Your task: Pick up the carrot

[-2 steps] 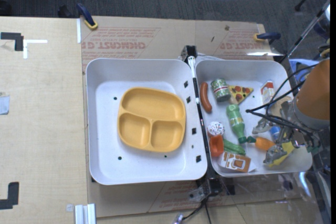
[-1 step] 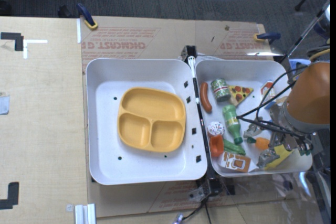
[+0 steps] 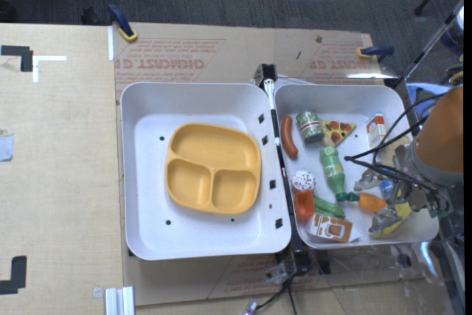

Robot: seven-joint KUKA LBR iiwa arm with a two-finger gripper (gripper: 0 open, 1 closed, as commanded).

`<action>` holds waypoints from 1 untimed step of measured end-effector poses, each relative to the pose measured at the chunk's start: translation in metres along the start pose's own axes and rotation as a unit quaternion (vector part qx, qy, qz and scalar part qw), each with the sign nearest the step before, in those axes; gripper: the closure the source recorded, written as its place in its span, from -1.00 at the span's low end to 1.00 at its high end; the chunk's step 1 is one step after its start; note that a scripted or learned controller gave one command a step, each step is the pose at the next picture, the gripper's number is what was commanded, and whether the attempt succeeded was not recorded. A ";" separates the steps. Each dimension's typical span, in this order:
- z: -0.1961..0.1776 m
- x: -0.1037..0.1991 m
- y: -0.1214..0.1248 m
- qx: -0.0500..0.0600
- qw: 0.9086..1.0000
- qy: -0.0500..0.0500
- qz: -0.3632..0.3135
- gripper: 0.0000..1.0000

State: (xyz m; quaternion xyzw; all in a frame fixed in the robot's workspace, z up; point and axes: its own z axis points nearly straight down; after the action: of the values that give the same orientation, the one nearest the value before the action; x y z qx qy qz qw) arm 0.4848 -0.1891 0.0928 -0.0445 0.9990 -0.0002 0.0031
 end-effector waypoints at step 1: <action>0.001 -0.002 0.043 -0.001 0.999 0.001 -0.034 -1.00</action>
State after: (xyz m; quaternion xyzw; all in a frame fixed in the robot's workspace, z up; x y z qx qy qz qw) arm 0.4831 -0.1459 0.0922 -0.0781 0.9969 0.0003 0.0022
